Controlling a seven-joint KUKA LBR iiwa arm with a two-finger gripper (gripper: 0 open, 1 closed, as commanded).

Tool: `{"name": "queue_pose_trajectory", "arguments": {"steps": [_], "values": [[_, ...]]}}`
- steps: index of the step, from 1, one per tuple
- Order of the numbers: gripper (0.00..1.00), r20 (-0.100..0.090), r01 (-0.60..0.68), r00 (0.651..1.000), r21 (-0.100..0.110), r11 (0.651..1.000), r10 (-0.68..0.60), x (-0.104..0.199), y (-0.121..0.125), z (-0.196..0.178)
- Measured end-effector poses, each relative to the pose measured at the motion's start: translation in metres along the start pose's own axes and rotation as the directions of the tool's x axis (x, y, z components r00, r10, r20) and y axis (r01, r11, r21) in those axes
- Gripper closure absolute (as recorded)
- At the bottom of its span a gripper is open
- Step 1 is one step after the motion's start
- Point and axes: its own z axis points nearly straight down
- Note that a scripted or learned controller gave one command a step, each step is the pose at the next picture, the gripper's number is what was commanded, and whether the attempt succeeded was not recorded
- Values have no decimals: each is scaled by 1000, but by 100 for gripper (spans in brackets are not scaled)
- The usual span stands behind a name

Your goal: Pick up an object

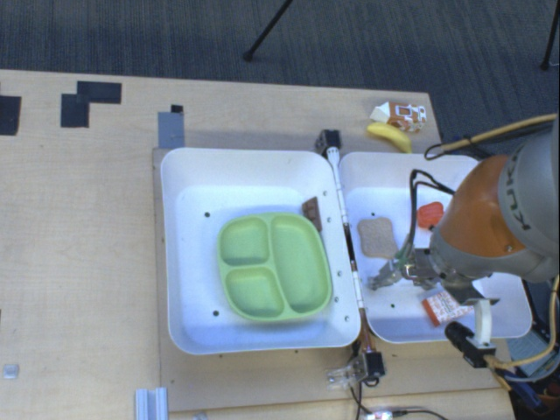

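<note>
Cables and a small clear clip [354,373] lie on the tabletop [79,269] at the near edge, just in front of the seam between two white bins. Taking the right bin [381,322] as the landmark: the arm [494,213], grey with an orange band, reaches over its right half, and the claw [385,276] hangs low over the bin's near-left floor. Whether the claw is spread or pressed together cannot be told from this angle, and nothing is seen between its tips. A red and white packet [442,305] lies by the bin's near-right side, partly under the wrist. Just beyond the claw, near the bin's middle-left, lies a flat grey-brown pad [377,235]. A small red object [429,214] sits farther back toward the bin's middle, beside the arm. Left of the right bin, the left bin [188,234] holds a green divided plate [274,266], with a small brown piece [311,208] at its far-right corner. Beyond the right bin's far edge, on the tabletop, lie a yellow banana [388,136] and a small carton [404,114].
</note>
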Motion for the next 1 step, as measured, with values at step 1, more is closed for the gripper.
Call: {"name": "queue_pose_trajectory", "arguments": {"steps": [1], "values": [[100,1,3,1000,-6,1000,-3,0,2,-11]]}}
